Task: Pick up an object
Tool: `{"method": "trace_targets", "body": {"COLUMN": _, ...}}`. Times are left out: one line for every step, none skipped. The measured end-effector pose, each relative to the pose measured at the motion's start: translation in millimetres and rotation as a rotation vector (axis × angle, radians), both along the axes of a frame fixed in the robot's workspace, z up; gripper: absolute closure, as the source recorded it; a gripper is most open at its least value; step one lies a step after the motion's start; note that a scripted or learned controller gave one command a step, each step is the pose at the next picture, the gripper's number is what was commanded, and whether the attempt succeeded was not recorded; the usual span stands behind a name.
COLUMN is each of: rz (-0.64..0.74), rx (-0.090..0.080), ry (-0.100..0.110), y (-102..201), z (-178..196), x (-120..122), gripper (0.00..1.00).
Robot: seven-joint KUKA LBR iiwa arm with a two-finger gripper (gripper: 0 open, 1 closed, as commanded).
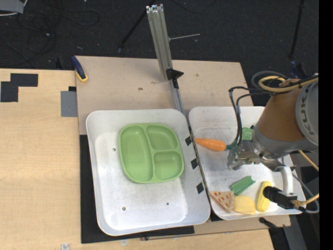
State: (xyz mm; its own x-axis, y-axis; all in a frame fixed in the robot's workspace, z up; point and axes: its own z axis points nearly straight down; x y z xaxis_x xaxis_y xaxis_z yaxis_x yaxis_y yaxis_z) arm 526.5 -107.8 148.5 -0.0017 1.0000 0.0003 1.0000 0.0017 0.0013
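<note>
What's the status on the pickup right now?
End effector low in the right bin, beside the carrot. Nothing seen held. Green block, pizza slice, yellow pieces lie nearby. Green plate in left bin.

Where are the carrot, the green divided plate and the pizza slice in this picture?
carrot (pixel 210 145), camera view, middle of its orange body.
green divided plate (pixel 136 152), camera view, floor of its large left compartment.
pizza slice (pixel 222 199), camera view, centre of the wedge.
</note>
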Motion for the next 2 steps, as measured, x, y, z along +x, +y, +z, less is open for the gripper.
{"method": "trace_targets", "body": {"rz": 0.0, "rx": 0.0, "ry": -0.001, "y": 4.6, "z": 56.8, "x": -7.2, "gripper": 1.0}}
{"method": "trace_targets", "body": {"rz": 0.0, "rx": -0.001, "ry": -0.001, "y": 4.4, "z": 104.3, "x": 2.7, "gripper": 1.0}}
